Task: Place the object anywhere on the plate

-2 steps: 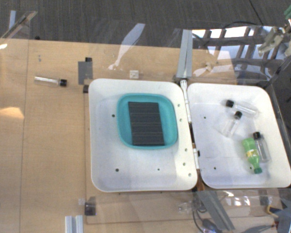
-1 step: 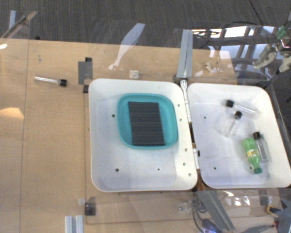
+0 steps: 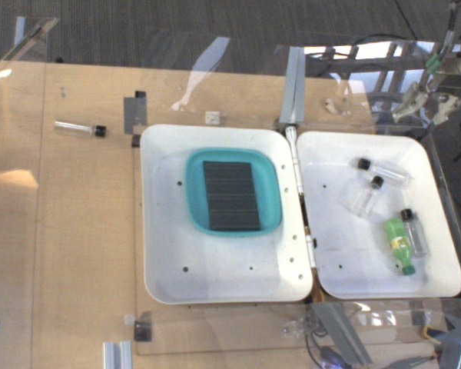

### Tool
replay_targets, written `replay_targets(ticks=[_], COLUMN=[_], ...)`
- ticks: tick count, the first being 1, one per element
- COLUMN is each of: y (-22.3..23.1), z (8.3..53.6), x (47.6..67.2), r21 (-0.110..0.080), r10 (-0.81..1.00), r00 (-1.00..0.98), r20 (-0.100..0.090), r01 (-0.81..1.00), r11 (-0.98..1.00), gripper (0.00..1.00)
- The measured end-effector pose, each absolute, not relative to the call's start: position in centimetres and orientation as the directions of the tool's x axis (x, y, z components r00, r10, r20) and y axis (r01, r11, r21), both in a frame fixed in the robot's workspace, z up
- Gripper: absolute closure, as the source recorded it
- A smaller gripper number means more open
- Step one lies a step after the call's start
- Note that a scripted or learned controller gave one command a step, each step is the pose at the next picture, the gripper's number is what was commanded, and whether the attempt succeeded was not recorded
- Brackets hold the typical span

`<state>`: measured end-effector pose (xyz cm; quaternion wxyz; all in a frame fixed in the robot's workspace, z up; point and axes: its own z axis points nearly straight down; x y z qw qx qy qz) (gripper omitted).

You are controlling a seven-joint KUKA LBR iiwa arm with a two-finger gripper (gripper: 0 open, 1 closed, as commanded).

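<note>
Teal plate (image 3: 233, 191) holding a dark pad (image 3: 232, 196) in left bin (image 3: 215, 279), clear vials (image 3: 373, 177) and green bottle (image 3: 399, 244) in right bin (image 3: 369, 279)

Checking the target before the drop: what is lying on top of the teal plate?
A dark ribbed rectangular pad lies on the teal plate, covering its middle. The plate surface under the pad is hidden.

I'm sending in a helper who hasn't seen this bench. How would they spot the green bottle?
Look in the right bin, near its lower right corner. The green bottle lies there beside a clear vial; it is the only coloured item among clear, black-capped vials.
</note>
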<state>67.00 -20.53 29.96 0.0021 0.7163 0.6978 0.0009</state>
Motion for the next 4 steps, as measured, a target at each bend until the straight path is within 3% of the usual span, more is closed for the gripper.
replay_targets(ticks=[1, 3, 4], y=[-19.8, -19.8, -19.5], z=[26.9, 26.0, 43.2], x=[67.0, 67.0, 67.0], r21=[0.004, 0.006, 0.006], r10=[0.998, 0.993, 1.0], r00=[0.07, 0.116, 0.016], r20=[-0.001, 0.0, -0.002], r01=[0.998, 0.993, 1.0], r11=[-0.07, -0.116, -0.016], gripper=[0.0, 0.0, 0.0])
